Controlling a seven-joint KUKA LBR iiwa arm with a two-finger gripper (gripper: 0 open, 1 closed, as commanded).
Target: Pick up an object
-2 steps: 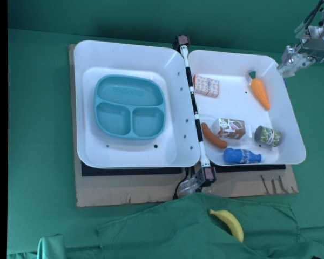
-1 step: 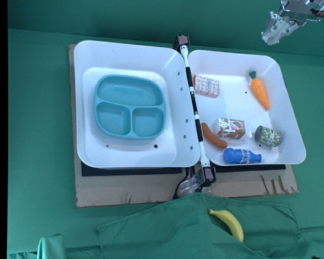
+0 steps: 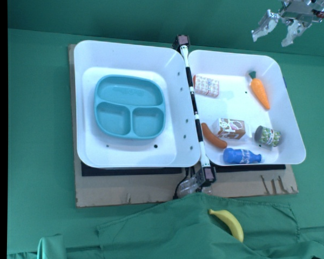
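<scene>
My gripper [image 3: 278,32] hangs high at the top right, above and behind the right bin [image 3: 291,120], its two fingers spread open with nothing between them. In the right bin lie a carrot [image 3: 259,90] at the back right, a small red-and-white packet [image 3: 207,86] at the back left, a brown carton [image 3: 231,128] in the middle, a sausage [image 3: 213,136] beside it, a green can [image 3: 268,136] at the right, and a blue bottle [image 3: 241,156] near the front wall.
The left bin [image 3: 86,63] holds a teal divided plate [image 3: 130,106]. A jointed bar [image 3: 193,99] runs between the bins. A banana [image 3: 228,223] lies on green cloth in front of the bench.
</scene>
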